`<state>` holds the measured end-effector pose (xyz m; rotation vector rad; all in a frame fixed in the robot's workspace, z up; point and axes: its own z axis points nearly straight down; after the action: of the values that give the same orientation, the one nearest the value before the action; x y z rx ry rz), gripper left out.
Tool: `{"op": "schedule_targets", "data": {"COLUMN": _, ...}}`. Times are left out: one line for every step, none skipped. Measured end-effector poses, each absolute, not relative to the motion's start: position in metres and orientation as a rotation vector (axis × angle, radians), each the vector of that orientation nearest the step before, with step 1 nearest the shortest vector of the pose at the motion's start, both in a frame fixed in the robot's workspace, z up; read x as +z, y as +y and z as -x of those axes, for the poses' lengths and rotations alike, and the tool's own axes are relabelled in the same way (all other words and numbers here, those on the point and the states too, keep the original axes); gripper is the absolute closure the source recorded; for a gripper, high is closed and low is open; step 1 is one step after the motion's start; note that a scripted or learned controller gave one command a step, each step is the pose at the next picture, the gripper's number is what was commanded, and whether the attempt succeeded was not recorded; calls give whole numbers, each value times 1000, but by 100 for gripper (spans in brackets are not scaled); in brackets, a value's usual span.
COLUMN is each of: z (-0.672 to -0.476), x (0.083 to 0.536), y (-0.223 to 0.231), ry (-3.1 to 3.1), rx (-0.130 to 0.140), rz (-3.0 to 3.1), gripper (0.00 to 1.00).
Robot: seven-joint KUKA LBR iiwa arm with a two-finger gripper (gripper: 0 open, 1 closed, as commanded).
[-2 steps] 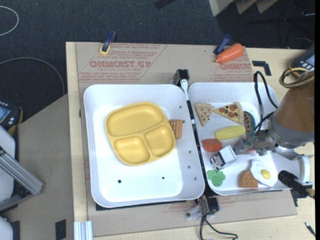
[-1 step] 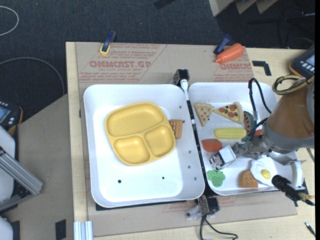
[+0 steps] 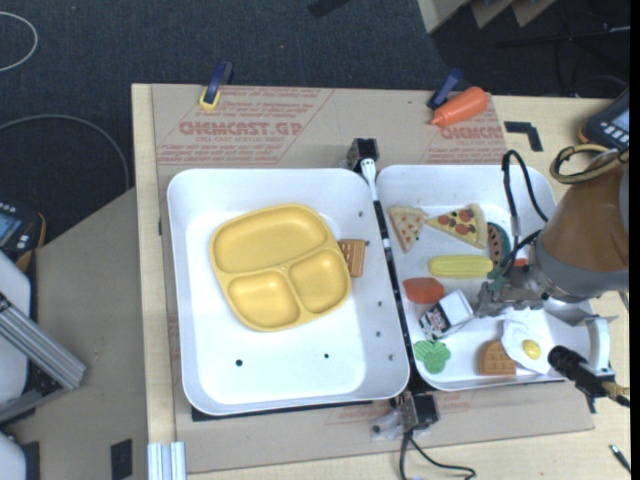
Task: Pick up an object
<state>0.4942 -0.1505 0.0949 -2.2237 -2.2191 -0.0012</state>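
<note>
The flat brown cardboard sheet (image 3: 300, 118) lying under both bins carries the only legible print. On its far-left portion, red block capitals read "CHEMCAST GP" (image 3: 240, 127), set between thinner lines of red print above and below that are too small and blurred to read. On the far-right portion of the same sheet the print repeats (image 3: 470, 131), but it is partly covered by an orange object, so only the leading letters "CHEMCAS" can be made out. A small black and white packet (image 3: 445, 314) in the right bin bears markings too small to read. No other text, number or sign is legible.
</note>
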Motion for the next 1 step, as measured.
{"op": "schedule_targets", "data": {"z": -498, "x": 138, "y": -149, "ry": -2227, "rx": -4, "rz": 2224, "gripper": 100}}
